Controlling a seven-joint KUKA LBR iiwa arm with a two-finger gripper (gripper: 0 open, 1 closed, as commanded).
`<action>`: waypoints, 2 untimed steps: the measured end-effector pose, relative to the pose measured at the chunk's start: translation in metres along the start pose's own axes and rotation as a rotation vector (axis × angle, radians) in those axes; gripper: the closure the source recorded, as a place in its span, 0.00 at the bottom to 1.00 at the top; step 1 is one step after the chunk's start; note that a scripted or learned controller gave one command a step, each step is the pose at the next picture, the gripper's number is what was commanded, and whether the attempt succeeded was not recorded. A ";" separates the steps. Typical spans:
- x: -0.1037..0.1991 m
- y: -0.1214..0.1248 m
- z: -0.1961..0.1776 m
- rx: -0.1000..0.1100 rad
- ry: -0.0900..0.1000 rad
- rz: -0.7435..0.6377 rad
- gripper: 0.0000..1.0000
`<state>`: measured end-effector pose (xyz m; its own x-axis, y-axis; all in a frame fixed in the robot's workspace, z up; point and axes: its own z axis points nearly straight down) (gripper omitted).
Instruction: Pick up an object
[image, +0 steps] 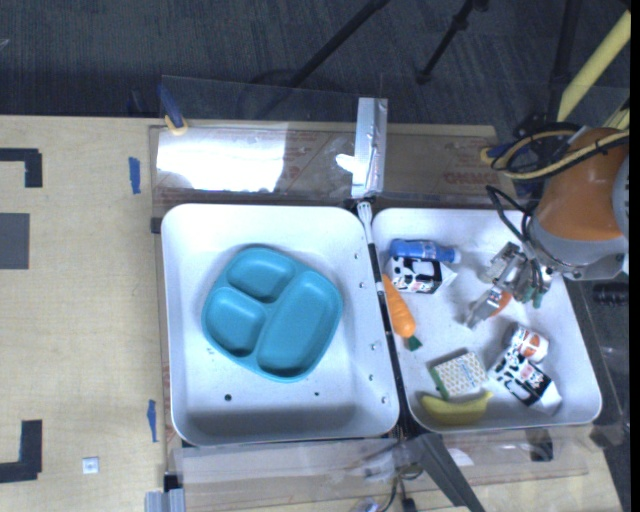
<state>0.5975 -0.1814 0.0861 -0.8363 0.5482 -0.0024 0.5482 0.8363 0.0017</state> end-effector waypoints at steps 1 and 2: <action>-0.057 -0.011 -0.001 -0.001 -0.003 0.074 0.00; -0.059 -0.010 -0.013 -0.004 -0.010 0.073 1.00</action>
<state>0.6412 -0.2216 0.0991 -0.7943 0.6074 -0.0125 0.6073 0.7944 0.0062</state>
